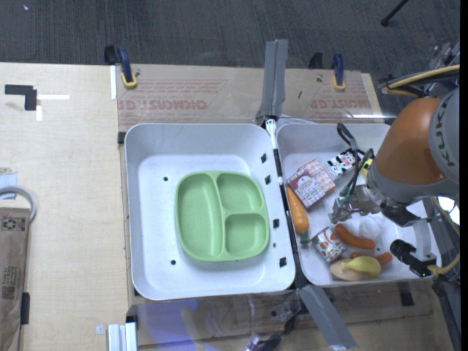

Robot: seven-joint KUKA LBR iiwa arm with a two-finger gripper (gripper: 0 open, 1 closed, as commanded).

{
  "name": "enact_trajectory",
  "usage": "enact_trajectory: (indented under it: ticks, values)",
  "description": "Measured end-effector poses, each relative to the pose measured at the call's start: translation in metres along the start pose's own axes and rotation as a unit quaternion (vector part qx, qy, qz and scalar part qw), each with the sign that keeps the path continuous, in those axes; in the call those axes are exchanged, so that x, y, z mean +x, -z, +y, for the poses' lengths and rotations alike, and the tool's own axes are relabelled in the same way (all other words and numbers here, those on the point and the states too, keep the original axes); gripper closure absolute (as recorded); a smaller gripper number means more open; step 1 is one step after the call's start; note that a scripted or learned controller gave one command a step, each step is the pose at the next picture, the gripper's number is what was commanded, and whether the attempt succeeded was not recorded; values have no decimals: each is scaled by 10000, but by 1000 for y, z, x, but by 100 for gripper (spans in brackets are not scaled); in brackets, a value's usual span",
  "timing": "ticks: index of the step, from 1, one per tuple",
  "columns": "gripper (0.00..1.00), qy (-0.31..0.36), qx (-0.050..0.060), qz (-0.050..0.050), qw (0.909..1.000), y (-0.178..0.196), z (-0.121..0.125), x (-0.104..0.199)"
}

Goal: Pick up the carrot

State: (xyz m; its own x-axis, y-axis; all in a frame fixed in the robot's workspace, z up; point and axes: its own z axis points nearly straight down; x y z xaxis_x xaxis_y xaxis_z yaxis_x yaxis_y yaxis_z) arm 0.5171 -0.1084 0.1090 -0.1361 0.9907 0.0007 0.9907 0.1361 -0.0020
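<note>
My gripper (348, 205) hangs low over the middle of the right bin (322, 131), its metal tip dim and small against the white floor; I cannot tell how it is set or whether it has anything. The carrot (296, 209) lies apart from it, lengthwise against the bin's left wall, just beside the divide between the two bins, its lower end near a small printed can (329, 245). My grey wrist and the orange band (410, 146) cover the bin's right side, hiding whatever sits beneath. Near the gripper, a red-and-white packet (311, 181) lies tilted, and a black-and-white toy (341, 163) behind it is too small to make out. Toward the front, a sausage (354, 236) lies partly under my tooling, with a yellow banana (358, 267) and a pale rounded piece (341, 270) touching it. In the left bin (146, 196), a green divided plate (221, 215) sits square in the middle. A brown paper bag (13, 254) is cut off at the left edge.
</note>
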Motion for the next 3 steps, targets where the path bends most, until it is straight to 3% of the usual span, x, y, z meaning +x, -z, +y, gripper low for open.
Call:
enact_trajectory:
  ticks: [1,2,3]
  values:
    - [100,52,-3,-5,10000,7,55,1]
    - [100,122,-6,-11,9999,105,31,-29]
    - [100,194,4,-3,9998,145,-26,42]
